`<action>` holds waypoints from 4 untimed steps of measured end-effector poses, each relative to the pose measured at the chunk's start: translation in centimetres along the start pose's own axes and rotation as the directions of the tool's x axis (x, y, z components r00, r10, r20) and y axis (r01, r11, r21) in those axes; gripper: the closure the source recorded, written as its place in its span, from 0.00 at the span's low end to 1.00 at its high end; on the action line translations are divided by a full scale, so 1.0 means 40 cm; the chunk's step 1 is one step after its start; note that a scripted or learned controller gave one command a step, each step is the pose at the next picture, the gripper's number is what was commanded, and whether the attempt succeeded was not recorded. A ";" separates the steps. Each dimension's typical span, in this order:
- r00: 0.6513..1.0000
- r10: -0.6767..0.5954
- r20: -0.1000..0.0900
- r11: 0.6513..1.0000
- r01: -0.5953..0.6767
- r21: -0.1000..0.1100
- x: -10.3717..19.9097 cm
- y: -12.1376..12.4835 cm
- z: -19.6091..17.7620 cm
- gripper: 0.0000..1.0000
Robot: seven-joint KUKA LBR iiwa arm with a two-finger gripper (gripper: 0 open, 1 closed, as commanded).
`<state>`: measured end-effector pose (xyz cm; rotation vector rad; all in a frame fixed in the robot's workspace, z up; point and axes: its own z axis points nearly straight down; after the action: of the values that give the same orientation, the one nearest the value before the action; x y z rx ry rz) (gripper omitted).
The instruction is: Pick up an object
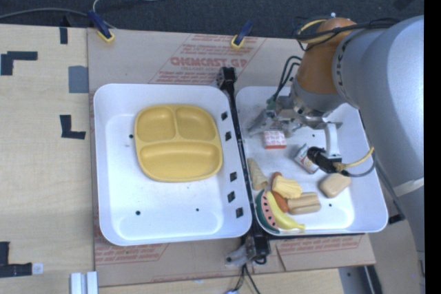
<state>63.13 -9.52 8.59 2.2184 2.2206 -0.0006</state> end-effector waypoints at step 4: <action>1.000 0.000 0.000 1.000 0.000 -0.003 0.001 -0.003 0.000 0.00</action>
<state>63.02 -9.48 8.60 2.2175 2.2189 0.0028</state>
